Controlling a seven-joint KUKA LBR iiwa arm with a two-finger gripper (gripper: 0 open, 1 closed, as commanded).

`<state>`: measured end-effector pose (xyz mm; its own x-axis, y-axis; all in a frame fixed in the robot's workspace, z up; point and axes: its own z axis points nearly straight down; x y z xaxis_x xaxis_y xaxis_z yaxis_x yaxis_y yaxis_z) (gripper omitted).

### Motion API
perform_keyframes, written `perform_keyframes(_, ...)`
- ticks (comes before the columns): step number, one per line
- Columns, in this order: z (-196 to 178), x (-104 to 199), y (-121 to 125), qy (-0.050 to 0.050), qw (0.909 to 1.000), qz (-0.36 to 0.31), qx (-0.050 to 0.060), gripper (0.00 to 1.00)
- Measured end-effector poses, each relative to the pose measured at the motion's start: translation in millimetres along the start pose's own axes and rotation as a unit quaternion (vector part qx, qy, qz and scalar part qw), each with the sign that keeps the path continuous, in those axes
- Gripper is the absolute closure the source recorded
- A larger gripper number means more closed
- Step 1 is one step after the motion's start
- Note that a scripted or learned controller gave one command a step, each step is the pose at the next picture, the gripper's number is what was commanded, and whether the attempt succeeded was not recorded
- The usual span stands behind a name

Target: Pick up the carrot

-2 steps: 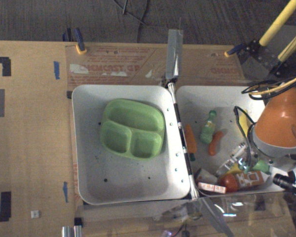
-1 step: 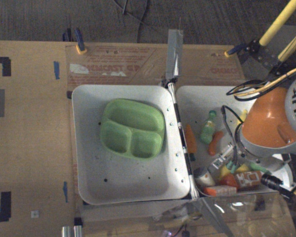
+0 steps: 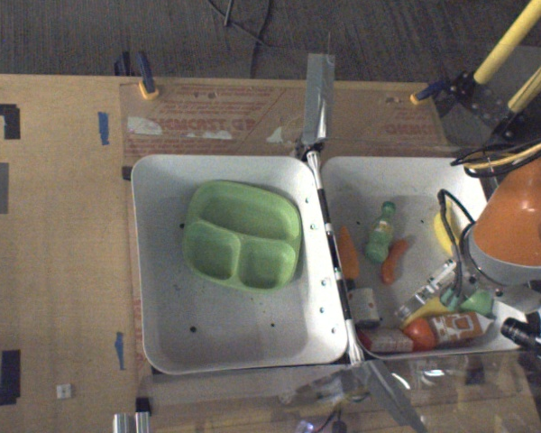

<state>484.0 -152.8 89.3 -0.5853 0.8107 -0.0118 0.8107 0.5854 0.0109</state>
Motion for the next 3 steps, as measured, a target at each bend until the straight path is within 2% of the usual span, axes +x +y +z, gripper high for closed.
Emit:
perform_keyframes(1,-85.9,0.8,26.2,0.004,0.9998,0.018,0.004,0.00)
perform_keyframes(2,-0.2,36.6,25.1,-0.002,0.9984,-0.057,0.001,0.00)
perform_keyframes(3,-95.9,51.9,35.2,0.004,0.9801,-0.199,0.002,0.00)
